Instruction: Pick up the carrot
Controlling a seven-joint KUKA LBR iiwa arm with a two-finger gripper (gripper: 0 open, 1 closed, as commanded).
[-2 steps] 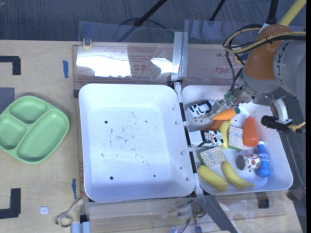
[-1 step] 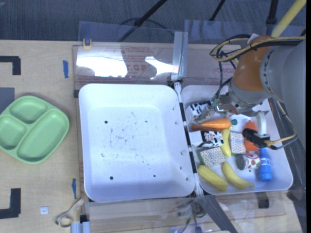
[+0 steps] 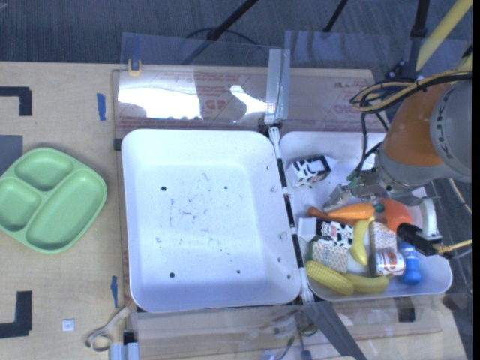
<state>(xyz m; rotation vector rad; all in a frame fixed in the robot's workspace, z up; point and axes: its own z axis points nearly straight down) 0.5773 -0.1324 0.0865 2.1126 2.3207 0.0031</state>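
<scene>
- Carrot (image 3: 351,212): lies on its side in the right bin (image 3: 442,280), about mid-bin, resting on a heap of toy food, pointed end toward the bin's left wall.
- Gripper (image 3: 351,189): hangs just above the carrot's upper side. Fingers look slightly parted with nothing between them; carrot not held.
- Step, as I judge it: the approach. The grasp has yet to be made.
- Next move needs a short descent with the fingers astride the carrot's width, clear of the banana (image 3: 360,244) and cow-print box (image 3: 335,240) just beside it.
- Corn cob (image 3: 328,277) sits at the bin's near left corner.
- Left bin (image 3: 202,216) adjoins; green divided plate (image 3: 49,199) rests near the wooden bench's (image 3: 56,96) left edge.
- Beyond the bench's far edge: grey carpet (image 3: 112,6), stand legs.
</scene>
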